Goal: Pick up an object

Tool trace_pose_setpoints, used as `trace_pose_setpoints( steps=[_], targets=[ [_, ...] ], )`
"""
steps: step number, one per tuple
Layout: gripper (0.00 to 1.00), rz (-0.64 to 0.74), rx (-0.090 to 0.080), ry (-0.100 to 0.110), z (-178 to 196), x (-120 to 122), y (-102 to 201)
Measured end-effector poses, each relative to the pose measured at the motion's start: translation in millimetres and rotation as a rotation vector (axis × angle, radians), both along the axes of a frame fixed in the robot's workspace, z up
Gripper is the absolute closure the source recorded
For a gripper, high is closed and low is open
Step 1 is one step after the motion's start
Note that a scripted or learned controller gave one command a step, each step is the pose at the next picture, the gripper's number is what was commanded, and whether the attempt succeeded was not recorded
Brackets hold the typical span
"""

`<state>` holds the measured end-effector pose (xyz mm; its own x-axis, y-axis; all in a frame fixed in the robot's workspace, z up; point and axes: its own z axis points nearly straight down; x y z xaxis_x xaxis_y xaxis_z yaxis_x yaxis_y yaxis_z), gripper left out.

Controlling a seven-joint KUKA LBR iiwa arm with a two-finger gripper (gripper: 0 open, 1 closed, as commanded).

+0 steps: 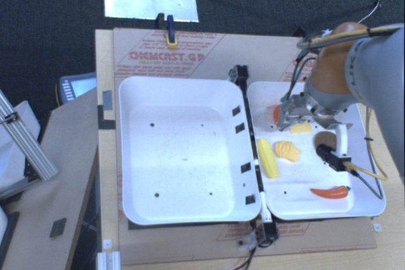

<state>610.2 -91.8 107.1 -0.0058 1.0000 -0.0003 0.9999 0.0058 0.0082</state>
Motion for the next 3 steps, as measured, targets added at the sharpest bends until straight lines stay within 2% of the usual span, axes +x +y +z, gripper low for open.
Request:
trace_pose_setpoints(
  steps=[1, 2, 3],
  targets=[
    [0.0, 0.0, 0.0, 0.001, 0, 0, 0],
    [1.0, 0.001, 0.0, -0.002, 11, 1, 0],
    [1.0, 0.006, 0.002, -0.014, 188, 36, 66]
  ],
)
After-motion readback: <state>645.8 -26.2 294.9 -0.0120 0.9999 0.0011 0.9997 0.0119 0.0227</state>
